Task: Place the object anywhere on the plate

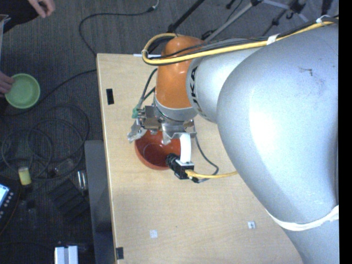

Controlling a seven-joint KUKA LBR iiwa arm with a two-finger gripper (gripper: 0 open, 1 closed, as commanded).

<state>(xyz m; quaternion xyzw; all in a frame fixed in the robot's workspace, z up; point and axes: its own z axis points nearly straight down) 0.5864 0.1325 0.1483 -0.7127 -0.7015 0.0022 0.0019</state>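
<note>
Green dish (22, 91) on floor, well left of the bench (137, 213). Red plate (149, 152) on bench, directly under gripper (159, 133). Object hidden, location unknown. Gripper state: cannot tell, wrist blocks view.

Arm (275, 125): light grey casing, with an orange band (175, 76) above the wrist. Cable along arm (220, 47): yellow; a second yellow cable (214, 175) exits a black connector (177, 166) below the wrist. Plate (151, 152): red-brown, glossy. Bench top (165, 219): pale wood tone, plain, with a small black marker (110, 96). Floor (60, 54): dark grey, with black cables. Round dish at left (23, 91): green.
</note>
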